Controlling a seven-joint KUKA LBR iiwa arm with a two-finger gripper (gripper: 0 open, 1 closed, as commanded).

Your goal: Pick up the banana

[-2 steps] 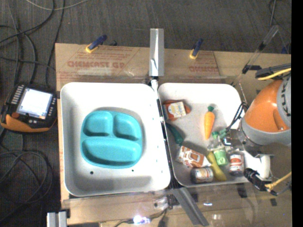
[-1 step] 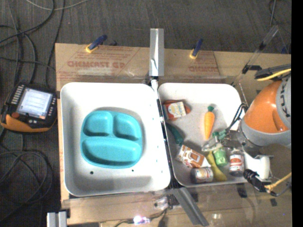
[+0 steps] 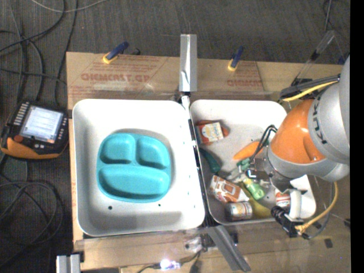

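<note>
Yellow banana (image 3: pixel 259 207) beneath the gripper (image 3: pixel 254 178), grip state impossible to tell.

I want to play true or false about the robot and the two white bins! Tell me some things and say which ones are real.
1. A blue tray with compartments lies in the left bin. True.
2. The arm reaches over the left bin. False: it hangs over the right bin.
3. A carrot lies in the right bin. True.
4. The can lies in the blue tray. False: it lies in the right bin, near its front edge.
5. The packet near the back of the right bin is green. False: it is orange-red.
</note>
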